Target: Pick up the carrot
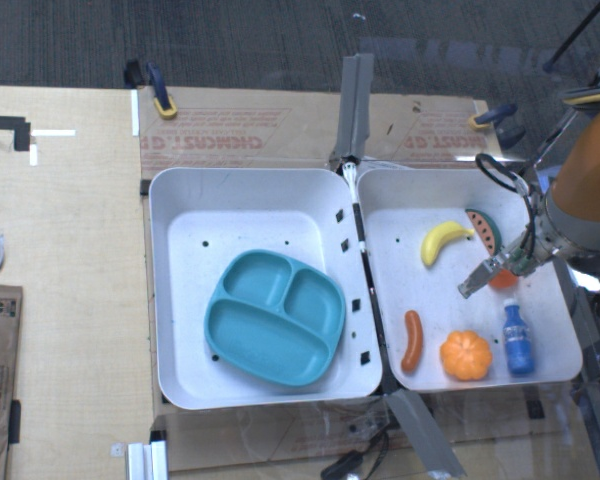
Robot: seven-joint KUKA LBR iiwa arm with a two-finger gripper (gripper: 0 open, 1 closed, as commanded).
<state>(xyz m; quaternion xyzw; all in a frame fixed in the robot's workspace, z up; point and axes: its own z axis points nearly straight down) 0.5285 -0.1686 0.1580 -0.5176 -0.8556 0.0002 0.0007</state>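
Since the arm (580, 183) came in from the rt side, the gripper (480, 280) hung at a slant over the rt bin (570, 313), tip pointing toward the bin's middle. It sat low, right at a small orange-red piece (504, 279) near that bin's rt wall. I took this for the carrot, though the gripper covered part of it, so shape wasn't certain. Whether the pincer was apart, together or clamped on anything: couldn't tell. The tool body hid that, and nothing was clearly gripped.

Other items in the rt bin:
- banana (442, 240) toward the back, w/ a watermelon slice (486, 230) just beside it
- sausage-like piece (412, 340) near the front-left corner
- tangerine (466, 356) at the front edge
- blue bottle (517, 340) lying near the front-rt corner

All were apart from the carrot, so prob. no clutter to knock during a lift.

A teal divided plate (275, 316) lay tilted in the left bin (165, 268), well away from the work.

Judgement: approach or grasp stage, pick not confirmed. The slanted approach prob. followed from the carrot lying so near the rt wall, which left little room on that side. Risk: a glancing pinch could push the piece away.
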